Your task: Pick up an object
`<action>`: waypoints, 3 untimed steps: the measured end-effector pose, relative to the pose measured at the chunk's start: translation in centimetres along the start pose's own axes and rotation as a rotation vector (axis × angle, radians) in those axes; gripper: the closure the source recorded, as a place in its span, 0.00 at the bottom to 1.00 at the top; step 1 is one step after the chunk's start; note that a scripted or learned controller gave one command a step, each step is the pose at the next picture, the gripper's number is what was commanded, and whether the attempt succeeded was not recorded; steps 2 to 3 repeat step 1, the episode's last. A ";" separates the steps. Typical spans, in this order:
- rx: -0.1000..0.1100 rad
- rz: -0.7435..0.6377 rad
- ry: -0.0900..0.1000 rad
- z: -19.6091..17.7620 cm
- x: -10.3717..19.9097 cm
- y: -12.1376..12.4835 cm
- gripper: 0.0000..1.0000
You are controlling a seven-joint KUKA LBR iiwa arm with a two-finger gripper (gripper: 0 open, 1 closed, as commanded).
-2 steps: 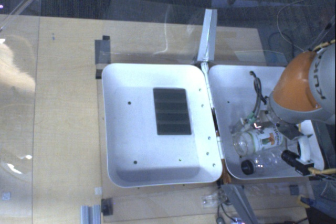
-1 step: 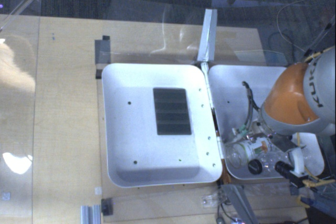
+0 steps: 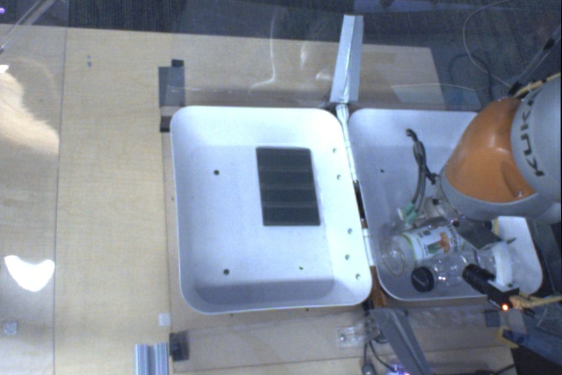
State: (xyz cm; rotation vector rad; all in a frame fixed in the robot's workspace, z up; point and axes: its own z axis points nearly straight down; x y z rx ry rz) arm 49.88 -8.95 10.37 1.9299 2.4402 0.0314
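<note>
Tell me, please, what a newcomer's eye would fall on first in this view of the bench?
Most likely the arm's orange band, bulking over the right bin from the view's right edge. Next comes the dark ribbed rectangular block, lying flat near the middle of the left bin. Then the small heap in the right bin's near end, under the arm: a clear bottle on its side among other small items I cannot name.

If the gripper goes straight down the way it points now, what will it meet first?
Most likely the clear jar lying on its side in the right bin. The gripper sits low over that clutter, near the jar's label. Depth is hard to judge from this slanted view, so the small items beside it could come first.
</note>
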 end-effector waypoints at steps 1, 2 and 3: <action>0.026 -0.199 0.012 -8.0 1.2 9.0 1.00; 0.026 -0.199 0.012 -8.0 1.2 9.0 1.00; 0.026 -0.199 0.012 -8.0 1.2 9.0 1.00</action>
